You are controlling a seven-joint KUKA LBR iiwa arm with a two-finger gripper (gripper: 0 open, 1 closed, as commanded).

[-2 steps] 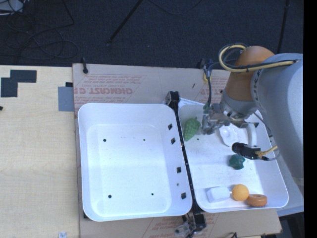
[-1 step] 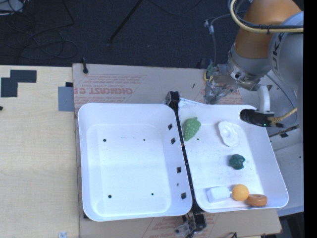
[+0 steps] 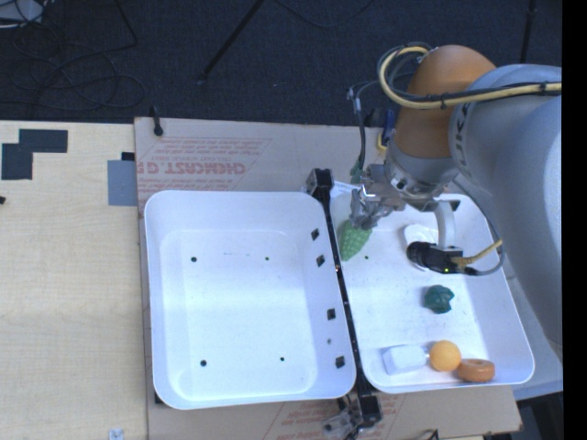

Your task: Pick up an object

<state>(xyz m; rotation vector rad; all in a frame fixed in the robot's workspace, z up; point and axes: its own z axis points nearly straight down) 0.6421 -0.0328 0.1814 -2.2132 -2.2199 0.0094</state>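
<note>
Fingers of my gripper (image 3: pixel 369 211) point down into the right bin (image 3: pixel 514 337), near its upper left corner, and a light green, leaf-shaped thing (image 3: pixel 353 239) sits right at their tips. Its upper end reaches up to the tips, but I cannot tell whether they are clamped on it or only touching, nor how wide they stand.

The green thing lies close to the divider between the two bins, its narrow end toward the fingers and its broader end lower. I judge it light and somewhat soft, maybe a textured plastic or rubber toy, so it should give a little and not slip much. The narrow upper end looks like the best place to pinch, across its short width.

Further out in the same bin lie a dark teal lump (image 3: pixel 439 298), an orange ball (image 3: pixel 445 356), a white block (image 3: pixel 402 359) and an orange ring (image 3: pixel 475 370). The left bin (image 3: pixel 174 214) sits beside it.
</note>
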